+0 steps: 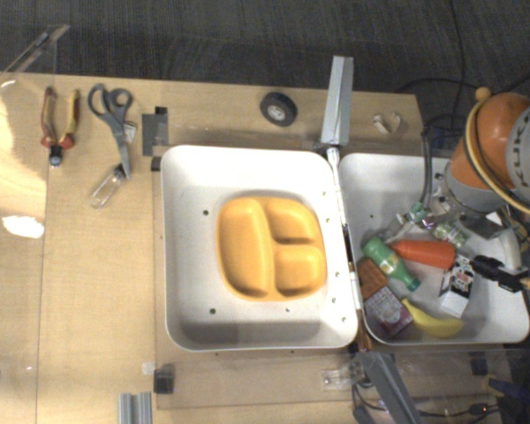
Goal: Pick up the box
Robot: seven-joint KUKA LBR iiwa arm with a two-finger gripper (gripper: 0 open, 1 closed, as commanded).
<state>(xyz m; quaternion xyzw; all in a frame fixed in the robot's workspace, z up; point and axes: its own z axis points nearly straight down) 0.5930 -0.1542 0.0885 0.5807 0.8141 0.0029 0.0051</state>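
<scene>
A small white box (pixel 457 290) with black and red print lies in the right bin (pixel 380 188), near its front right, between an orange carrot (pixel 424 253) and a banana (pixel 433 319). The grey arm with its orange band (pixel 499 144) leans in from the right over the bin's far side. My gripper (pixel 430 219) hangs above the carrot's far end, up and to the left of the white box and apart from it. Nothing is seen held in it.
The right bin also holds a green bottle (pixel 390 261), a brown packet (pixel 371 277) and a purple carton (pixel 387 309). A yellow divided plate (pixel 271 244) fills the middle of the left bin (pixel 190 237). Scissors (pixel 115 117), pliers (pixel 58 122) and a tape roll (pixel 279 109) lie on the bench.
</scene>
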